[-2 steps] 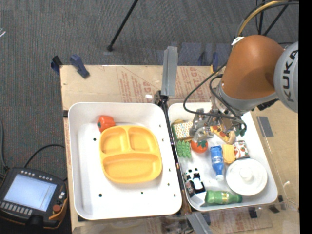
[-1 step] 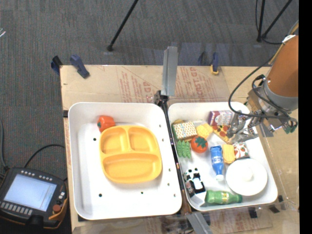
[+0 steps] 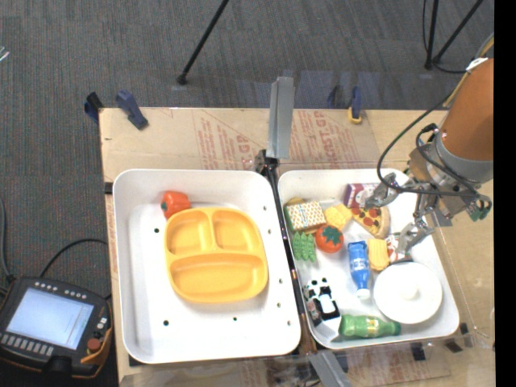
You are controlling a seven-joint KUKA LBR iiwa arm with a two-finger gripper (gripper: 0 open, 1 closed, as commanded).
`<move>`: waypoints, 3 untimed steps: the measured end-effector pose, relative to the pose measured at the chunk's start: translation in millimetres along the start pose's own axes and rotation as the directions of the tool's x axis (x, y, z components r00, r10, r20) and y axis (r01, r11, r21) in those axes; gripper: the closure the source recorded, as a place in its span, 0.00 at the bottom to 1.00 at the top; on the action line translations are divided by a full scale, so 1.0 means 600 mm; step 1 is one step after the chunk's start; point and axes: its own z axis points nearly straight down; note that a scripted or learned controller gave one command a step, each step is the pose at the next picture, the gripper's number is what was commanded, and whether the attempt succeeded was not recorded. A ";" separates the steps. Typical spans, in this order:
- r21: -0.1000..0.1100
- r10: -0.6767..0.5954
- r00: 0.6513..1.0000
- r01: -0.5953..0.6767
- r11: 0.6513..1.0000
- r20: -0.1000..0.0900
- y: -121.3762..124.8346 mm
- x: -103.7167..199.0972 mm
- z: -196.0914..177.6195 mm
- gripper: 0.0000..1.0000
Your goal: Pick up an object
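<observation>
A: What lies around the two bins?

B: A brown cardboard sheet [image 3: 201, 139] with red print covers the bench under them. A blue clamp [image 3: 131, 109] grips its far left corner, and a yellow-tipped clamp [image 3: 355, 107] sits on the far edge, toward the right.

A: And between the bins?

B: A grey metal bar [image 3: 280, 119] runs from the far edge to the gap where the left bin [image 3: 121, 216] and the right bin [image 3: 451, 297] meet.

A: Off the bench?

B: Grey carpet [image 3: 81, 39]. A teach pendant [image 3: 52, 325] with a lit screen lies near left, its black cable [image 3: 56, 256] curling beside it. A dark stand leg [image 3: 208, 32] slants across the far floor.
</observation>
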 end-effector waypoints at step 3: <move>-0.003 0.005 1.000 -0.005 1.000 0.001 -0.028 0.021 0.235 0.00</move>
